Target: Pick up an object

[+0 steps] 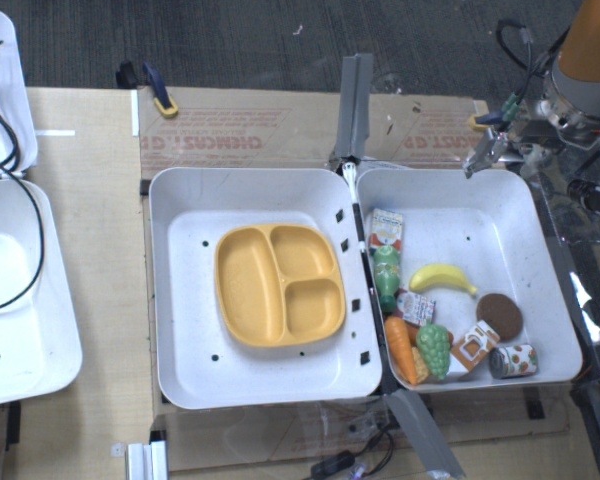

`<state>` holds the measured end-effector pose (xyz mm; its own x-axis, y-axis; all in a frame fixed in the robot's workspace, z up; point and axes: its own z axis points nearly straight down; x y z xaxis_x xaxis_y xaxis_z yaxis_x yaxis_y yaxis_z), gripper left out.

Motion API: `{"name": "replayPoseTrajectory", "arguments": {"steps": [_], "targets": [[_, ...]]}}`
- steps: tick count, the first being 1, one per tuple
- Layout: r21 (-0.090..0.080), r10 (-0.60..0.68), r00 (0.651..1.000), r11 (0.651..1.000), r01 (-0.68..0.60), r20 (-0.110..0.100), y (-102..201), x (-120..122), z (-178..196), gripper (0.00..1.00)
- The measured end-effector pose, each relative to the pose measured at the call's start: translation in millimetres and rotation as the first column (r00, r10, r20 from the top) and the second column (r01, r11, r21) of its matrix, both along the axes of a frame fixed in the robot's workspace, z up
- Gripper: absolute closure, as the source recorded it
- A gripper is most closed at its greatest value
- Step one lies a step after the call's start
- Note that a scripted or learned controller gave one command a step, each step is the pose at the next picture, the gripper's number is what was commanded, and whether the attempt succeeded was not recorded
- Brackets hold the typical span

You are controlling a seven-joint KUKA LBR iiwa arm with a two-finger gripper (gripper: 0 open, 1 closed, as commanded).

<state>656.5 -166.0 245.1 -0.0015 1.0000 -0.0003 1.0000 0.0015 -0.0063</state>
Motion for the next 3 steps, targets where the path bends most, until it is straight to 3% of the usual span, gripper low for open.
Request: {"name": "replayPoseTrajectory", "arguments": {"steps": [1, 2, 3], "targets": [[0.002, 0.064, 0.998, 0.998, -0.064, 0.0, 28.2, -79.7, -150.2, 0.0], [0.001, 0.064, 0.998, 0.998, -0.064, 0.0, 28.0, -79.6, -150.0, 0.0], [0.001, 0.187, 0.982, 0.982, -0.187, 0.003, -9.3, -37.1, -156.6, 0.0]]}}
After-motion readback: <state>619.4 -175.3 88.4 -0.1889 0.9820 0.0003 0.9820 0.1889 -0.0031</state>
